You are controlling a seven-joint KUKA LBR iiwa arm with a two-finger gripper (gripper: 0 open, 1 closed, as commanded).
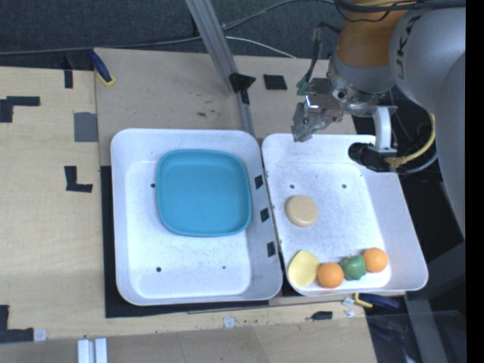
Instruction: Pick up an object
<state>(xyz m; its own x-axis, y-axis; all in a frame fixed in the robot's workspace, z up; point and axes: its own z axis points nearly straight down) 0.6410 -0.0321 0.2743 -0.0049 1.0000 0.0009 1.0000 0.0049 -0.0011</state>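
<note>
Hand (305, 129) above right bin's (393, 203) far-left corner, finger state unclear. Tan puck (302, 210) mid-bin: likely light, stiff, smooth; pinch across sides.

A blue plate (203, 192) lies in the left bin (125, 203).

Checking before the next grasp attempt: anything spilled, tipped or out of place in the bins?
Nothing stands out. The blue plate lies flat in the left bin; the play food sits inside the right bin, mostly along its near edge. The gripper hangs over its far edge.
</note>
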